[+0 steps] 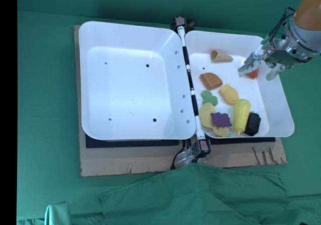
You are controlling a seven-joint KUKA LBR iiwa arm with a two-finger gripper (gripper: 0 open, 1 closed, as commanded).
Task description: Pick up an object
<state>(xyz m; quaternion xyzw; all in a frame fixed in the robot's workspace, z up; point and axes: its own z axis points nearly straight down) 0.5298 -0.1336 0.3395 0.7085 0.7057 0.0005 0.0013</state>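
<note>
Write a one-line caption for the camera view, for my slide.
Gripper over the right bin above a small red item, with toy foods clustered toward the near edge and the left bin beside it.

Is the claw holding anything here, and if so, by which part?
Cannot be told. The claw is over a small red-orange object in the right bin, hiding most of it.

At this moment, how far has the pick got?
Done: the gripper has reached the right bin. In hand: it sits over a small red object, no grasp visible. Left: gripping and lifting; the other toys lie in the bin.
</note>
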